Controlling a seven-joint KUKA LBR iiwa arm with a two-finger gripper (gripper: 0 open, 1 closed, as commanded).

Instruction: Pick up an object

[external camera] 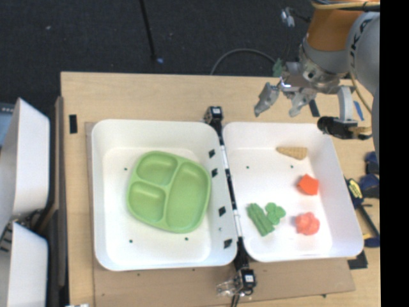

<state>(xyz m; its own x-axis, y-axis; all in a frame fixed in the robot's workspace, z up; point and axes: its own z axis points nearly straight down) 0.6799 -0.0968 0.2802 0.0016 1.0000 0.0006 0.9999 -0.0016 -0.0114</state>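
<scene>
You have nothing picked up yet. Your gripper hangs spread and holding nothing above the right bin's far rim, at twelve o'clock. In that bin wait a tan wedge, orange piece, red piece and green vegetable. Descent and grasp remain.

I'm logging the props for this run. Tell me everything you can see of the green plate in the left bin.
The green plate is a light green, rounded, plastic-looking tray split by raised ridges into three compartments: two smaller ones on the left, one long one on the right. It lies flat, slightly rotated, on the floor of the left bin, near its middle. Nothing lies on it.
</scene>
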